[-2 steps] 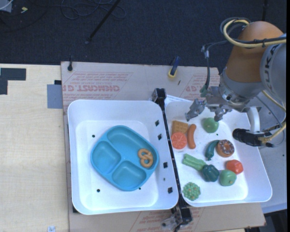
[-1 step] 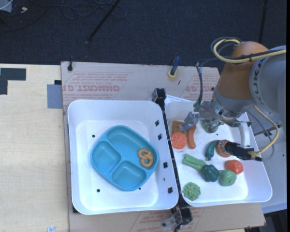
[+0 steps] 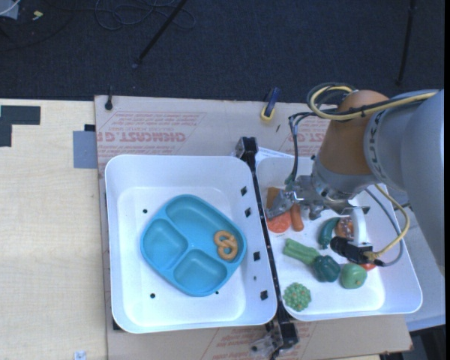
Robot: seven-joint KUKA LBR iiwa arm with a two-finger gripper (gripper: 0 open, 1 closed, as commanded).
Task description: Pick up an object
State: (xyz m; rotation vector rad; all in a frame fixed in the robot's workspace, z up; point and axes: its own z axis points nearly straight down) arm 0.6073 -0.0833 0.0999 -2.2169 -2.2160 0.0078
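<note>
My gripper hangs low over the left part of the right bin, under the orange wrist band. Just below it lie a small orange carrot-like piece and a red-orange piece; I cannot tell whether the gripper touches either. Further right and forward in that bin lie a green stalk-shaped toy, a dark green pepper, a green apple, a bumpy light green ball and a green pod.
The left bin holds a blue divided plate with a pretzel on it. A black divider runs between the bins. Cables loop beside the wrist, over the right bin's back.
</note>
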